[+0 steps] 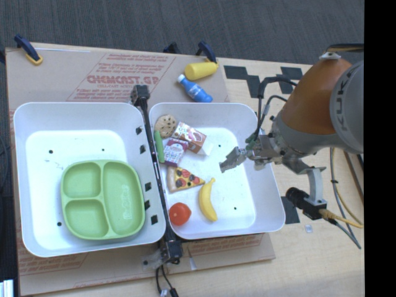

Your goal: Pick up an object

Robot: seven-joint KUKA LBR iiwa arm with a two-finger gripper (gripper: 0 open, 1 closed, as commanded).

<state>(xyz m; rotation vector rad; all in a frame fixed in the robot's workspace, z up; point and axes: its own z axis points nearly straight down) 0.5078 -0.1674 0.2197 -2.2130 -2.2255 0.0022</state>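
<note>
- Banana (208,199) looks like the easiest grab: it lies in the right bin (267,197) near the front, just beside the tomato (179,213) and the pizza slice (183,179).
- Probably light, stiff toy plastic and a bit slick, so I'd pinch across its narrow middle.
- Gripper (232,160) hovers over bare bin floor right of the snack packets (180,145), with nothing in it.
- How wide it's spread, can't tell; it's blurry and dark.
- Green tray (102,198) sits in the left bin.

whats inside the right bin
The right bin holds a banana, tomato, pizza slice, cookie, a green stick and small snack packs. The gripper hangs over its bare floor, covering a patch.
</note>
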